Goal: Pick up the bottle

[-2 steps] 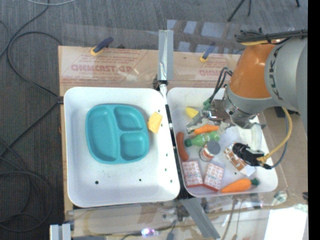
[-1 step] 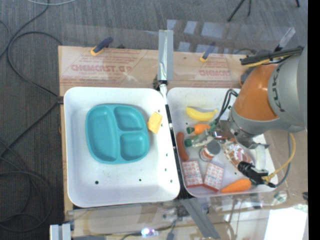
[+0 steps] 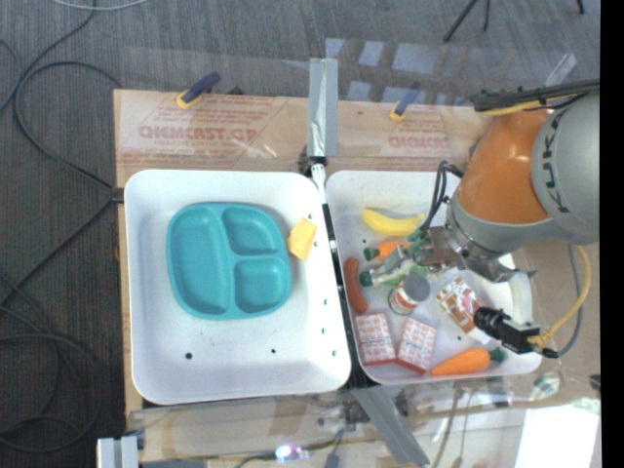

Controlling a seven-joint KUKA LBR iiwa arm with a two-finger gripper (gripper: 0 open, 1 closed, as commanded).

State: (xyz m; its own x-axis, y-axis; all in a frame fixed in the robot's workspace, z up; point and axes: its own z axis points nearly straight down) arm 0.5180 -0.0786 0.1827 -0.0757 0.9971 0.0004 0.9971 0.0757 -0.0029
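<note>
The bottle (image 3: 388, 273) is small and clear with a green cap. It lies on its side in the middle of the right bin (image 3: 343, 261), cap toward the left. My gripper (image 3: 425, 251) hangs low over the right bin, just right of the bottle and slightly behind it, and seems close to its base. The orange and grey wrist hides much of the gripper. Nothing is visibly held.
Around the bottle lie a banana (image 3: 392, 223), a brown sausage (image 3: 353, 284), a small can (image 3: 406, 296), a snack packet (image 3: 455, 301), two red packets (image 3: 374, 337) and a carrot (image 3: 459, 362). The left bin (image 3: 146, 359) holds a teal divided plate (image 3: 230, 258) and a yellow block (image 3: 302, 239).
</note>
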